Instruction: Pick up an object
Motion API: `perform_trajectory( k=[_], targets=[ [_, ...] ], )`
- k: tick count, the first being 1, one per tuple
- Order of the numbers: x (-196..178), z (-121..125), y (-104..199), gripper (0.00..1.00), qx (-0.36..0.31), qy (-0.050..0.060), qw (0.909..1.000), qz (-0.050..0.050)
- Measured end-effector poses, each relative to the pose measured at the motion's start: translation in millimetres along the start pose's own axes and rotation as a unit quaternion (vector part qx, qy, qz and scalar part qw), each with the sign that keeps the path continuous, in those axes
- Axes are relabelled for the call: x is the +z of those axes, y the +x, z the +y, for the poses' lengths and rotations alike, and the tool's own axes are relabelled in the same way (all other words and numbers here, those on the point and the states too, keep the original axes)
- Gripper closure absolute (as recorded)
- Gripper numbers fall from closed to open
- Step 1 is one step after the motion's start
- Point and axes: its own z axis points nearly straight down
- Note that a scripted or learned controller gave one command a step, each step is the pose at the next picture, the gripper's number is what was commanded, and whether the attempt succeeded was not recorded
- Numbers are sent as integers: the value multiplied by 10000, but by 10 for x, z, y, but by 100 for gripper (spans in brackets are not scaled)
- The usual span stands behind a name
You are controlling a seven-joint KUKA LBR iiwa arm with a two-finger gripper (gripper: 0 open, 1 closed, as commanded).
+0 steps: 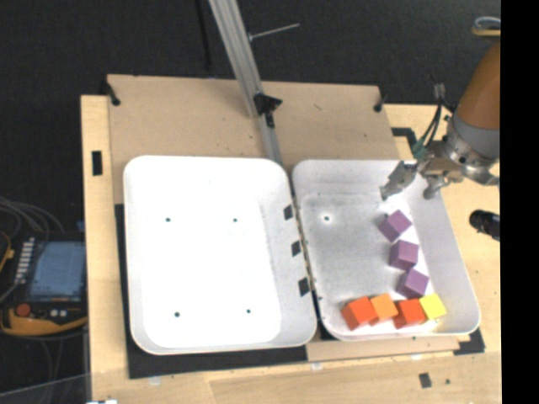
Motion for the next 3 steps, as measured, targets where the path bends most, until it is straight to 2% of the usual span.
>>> perform_trajectory(
  k=[1, 2, 3],
  targets=[
    [570, -103, -11, 0, 25, 4, 10000, 0],
    [938, -67, -15, 0, 39, -55, 10000, -32],
    [798, -50, -19, 100, 61, -87, 9999, -23]
  ],
)
